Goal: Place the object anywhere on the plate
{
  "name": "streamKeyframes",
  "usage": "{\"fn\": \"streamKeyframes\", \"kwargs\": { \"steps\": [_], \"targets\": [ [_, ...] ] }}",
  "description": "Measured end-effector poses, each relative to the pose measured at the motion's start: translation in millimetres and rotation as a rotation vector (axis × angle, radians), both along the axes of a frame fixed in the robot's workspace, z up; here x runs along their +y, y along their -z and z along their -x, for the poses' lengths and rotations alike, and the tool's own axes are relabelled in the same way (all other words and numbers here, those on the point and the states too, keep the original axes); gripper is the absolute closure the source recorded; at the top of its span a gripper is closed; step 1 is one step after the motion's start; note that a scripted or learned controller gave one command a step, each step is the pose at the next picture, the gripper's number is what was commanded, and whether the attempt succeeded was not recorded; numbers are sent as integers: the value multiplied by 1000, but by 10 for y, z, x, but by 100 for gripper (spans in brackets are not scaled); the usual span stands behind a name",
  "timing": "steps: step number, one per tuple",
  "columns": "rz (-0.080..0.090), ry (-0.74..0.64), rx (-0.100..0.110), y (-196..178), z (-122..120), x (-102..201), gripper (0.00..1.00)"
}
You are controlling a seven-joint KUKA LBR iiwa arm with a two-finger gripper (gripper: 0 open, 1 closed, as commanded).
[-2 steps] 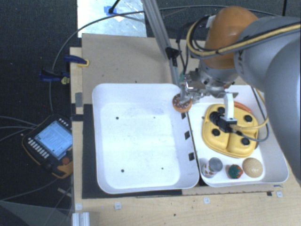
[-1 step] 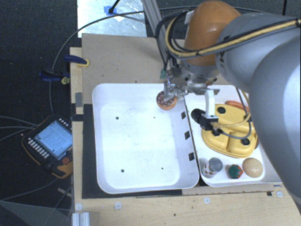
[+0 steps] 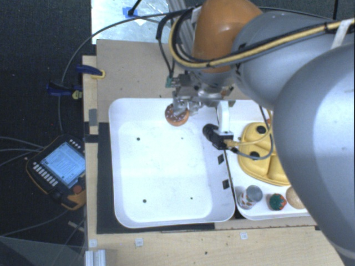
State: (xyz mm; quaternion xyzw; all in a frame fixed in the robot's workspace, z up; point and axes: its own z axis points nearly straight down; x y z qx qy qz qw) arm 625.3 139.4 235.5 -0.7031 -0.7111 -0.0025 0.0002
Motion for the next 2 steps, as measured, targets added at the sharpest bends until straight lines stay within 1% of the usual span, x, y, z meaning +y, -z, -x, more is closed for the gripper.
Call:
{"fn": "streamKeyframes", "kwargs": {
  "steps": [1,2],
  "targets": [
    [1,1,1,-20,101,486,100],
    [3,6,2,-18,95,453,0]
  ]
}}
